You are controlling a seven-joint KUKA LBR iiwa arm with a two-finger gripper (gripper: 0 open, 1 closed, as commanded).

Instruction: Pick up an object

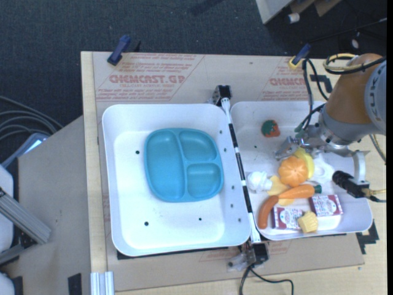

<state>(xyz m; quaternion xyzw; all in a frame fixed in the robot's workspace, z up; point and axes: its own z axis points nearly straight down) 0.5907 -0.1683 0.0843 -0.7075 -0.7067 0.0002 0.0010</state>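
Over in the right bin (pixel 362 217) the gripper (pixel 302 145) hovers right above the orange (pixel 293 171), can't tell if it's open or closed. Honestly I'd go straight down, centred on it, and steer clear of the carrot (pixel 296 193) beside it.

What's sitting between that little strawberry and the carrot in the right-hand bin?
In the camera view, the orange lies between the strawberry and the carrot, close above the carrot.
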